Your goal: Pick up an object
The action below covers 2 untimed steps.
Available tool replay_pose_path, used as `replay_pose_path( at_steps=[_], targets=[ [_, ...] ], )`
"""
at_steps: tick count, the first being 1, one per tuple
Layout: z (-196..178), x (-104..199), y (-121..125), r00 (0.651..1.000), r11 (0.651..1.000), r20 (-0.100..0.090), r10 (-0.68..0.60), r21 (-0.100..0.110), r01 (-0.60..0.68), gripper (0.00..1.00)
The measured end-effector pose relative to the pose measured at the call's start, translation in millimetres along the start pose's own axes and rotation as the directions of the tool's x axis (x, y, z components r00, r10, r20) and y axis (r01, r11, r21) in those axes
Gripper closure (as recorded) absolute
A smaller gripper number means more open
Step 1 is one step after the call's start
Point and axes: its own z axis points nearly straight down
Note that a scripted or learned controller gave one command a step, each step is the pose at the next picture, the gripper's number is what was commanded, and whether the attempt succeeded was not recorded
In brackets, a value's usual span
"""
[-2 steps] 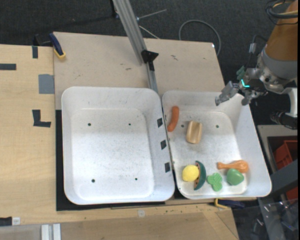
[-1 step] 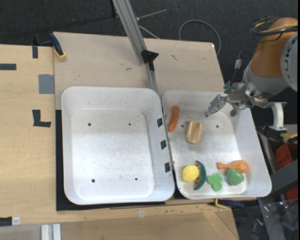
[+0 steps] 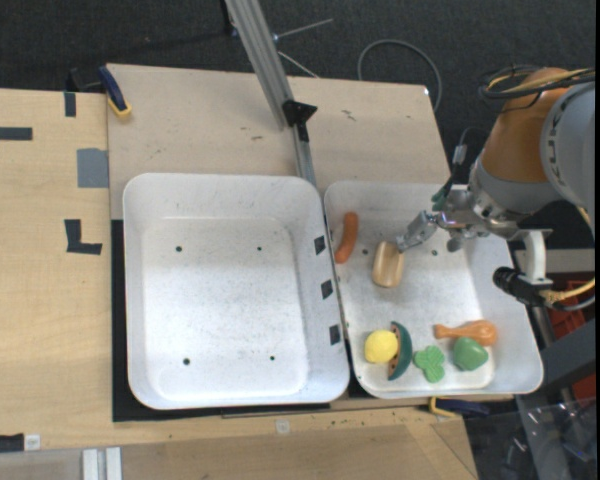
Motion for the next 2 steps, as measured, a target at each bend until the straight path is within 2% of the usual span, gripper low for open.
replay_pose_path(
  at_steps=[1,2],
  targets=[
    [54,1,-1,1.000,1.000,0.000,0.001,-0.002,-0.001,0.00],
    [41,2,0,1.000,1.000,0.000,-0.001,-0.004,0.001,1.00]
  ],
)
